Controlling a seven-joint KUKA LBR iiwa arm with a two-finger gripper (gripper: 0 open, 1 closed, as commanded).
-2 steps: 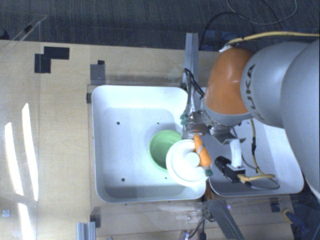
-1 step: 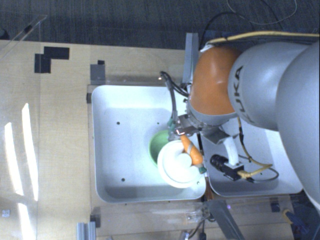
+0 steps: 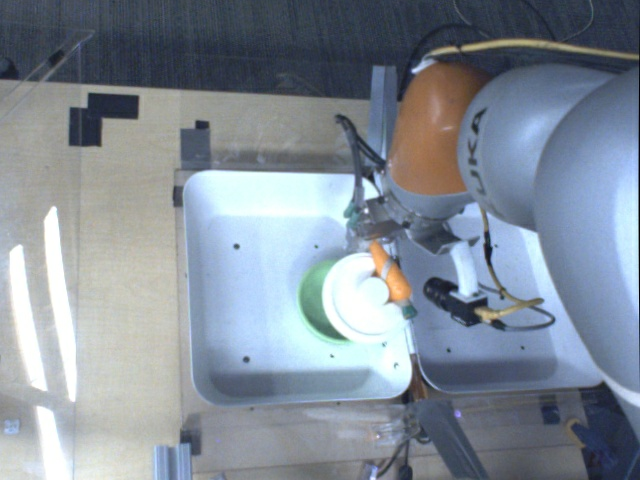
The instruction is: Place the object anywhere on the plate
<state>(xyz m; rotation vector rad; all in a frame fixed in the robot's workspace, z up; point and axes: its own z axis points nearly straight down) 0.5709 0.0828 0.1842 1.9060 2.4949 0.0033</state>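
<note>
Pale wooden bench point(image 3: 110, 298) is carrying two shallow white bins side by side, with dark carpet point(image 3: 250, 18) showing beyond its far edge. From the right, the grey arm point(image 3: 560, 138) is reaching in, its orange band point(image 3: 435, 138) hanging over the seam between the bins. The gripper point(image 3: 372, 230) is sitting below that band, over the right part of the left bin point(image 3: 240, 218). The wrist is covering it, so whether it is spread or pressed together cannot be told. The carrot point(image 3: 392, 276) is lying directly on the near side of the gripper, with its upper end touching or just beside it; whether it is gripped cannot be told. Its long axis is running diagonally, from the far left at the gripper to the near right. The orange body is taking up most of that length, and the green end is pointing toward the near right, at the dividing wall. The carrot is crossing the right rim of the white plate point(image 3: 355, 303), which is resting on a green plate point(image 3: 312, 308) near the right wall of the left bin. The right bin point(image 3: 500, 368) is lying largely under the arm. Black L-shaped marks point(image 3: 100, 113) are showing at the far left of the bench, well apart from the bins.
</note>
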